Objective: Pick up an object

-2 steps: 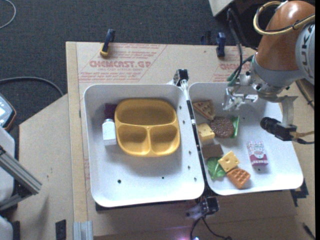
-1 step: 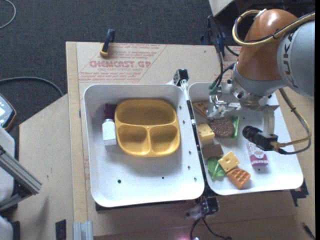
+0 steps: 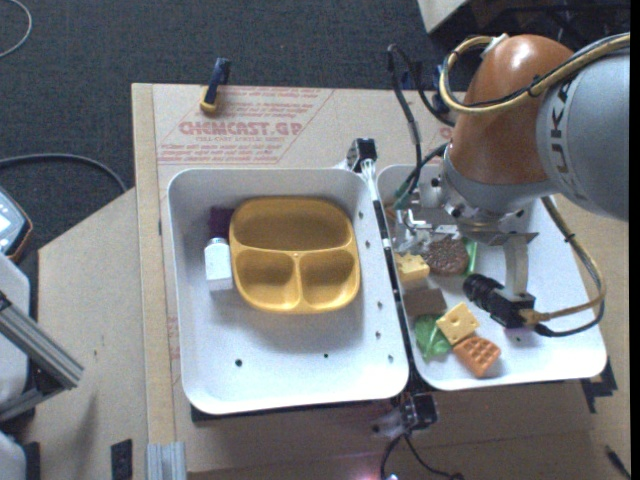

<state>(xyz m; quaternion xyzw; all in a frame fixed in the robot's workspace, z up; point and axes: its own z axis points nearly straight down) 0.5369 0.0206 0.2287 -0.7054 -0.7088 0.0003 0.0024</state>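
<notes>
My gripper (image 3: 418, 230) is low over the back left part of the right bin (image 3: 560, 353), under the orange-banded wrist. Just in front of it lie a small yellow cheese block (image 3: 411, 267) and a brown round cookie (image 3: 447, 258). Nearer the front are a brown block (image 3: 428, 299), a green toy vegetable (image 3: 430, 337), a holed cheese wedge (image 3: 459, 322) and an orange waffle piece (image 3: 478, 356). The arm's body hides much of this bin's back.
The left bin (image 3: 200, 358) holds a yellow divided plate (image 3: 294, 253), a white bottle (image 3: 218, 263) and a purple item (image 3: 221, 217) beside it. The wall between the bins (image 3: 390, 278) runs close to my gripper. A black cable plug (image 3: 495, 301) hangs over the right bin.
</notes>
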